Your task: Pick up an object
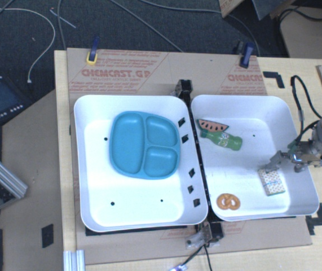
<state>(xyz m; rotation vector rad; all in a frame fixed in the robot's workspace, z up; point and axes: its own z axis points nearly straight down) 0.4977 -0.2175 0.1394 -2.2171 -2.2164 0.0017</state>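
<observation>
Two metal fingers of grey gripper (277,161) hanging slightly apart, holding nothing, just above small speckled white packet (272,181) in right white bin (245,103).

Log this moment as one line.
stage: approach | end effector: right bin, above small packet | nothing held | also right bin: pretzel, green bottle, watermelon slice | left bin: blue tray
</observation>
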